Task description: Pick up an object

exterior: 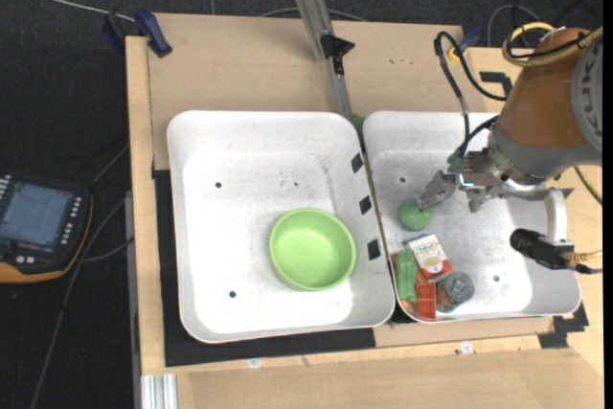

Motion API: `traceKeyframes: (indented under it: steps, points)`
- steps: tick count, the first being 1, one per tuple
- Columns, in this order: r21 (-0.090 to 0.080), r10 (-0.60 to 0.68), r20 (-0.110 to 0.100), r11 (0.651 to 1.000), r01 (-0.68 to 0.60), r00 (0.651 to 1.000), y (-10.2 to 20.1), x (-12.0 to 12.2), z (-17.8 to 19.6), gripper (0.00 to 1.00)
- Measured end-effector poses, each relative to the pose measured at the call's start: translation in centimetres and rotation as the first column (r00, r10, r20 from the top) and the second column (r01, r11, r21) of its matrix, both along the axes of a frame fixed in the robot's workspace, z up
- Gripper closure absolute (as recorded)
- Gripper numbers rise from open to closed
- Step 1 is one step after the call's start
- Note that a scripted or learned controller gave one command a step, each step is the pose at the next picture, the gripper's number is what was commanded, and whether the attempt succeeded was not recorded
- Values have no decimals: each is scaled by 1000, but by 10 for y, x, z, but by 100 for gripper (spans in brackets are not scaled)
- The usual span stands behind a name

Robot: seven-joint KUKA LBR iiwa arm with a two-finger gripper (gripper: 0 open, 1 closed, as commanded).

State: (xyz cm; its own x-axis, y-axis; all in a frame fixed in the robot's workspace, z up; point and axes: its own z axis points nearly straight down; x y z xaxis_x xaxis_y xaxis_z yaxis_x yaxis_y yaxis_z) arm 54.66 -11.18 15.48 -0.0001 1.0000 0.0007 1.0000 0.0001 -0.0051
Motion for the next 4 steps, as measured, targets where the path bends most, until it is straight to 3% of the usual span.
traceKeyframes:
  steps: [1,2,4]
  points:
    - [0,0,0,1000,0,1000,0,-1,-52,0]
    - [0,0,6,1000,0,1000,0,0,-39,100]
    - [-1,0,11,1000,0,1000,-11,-1,81,100]
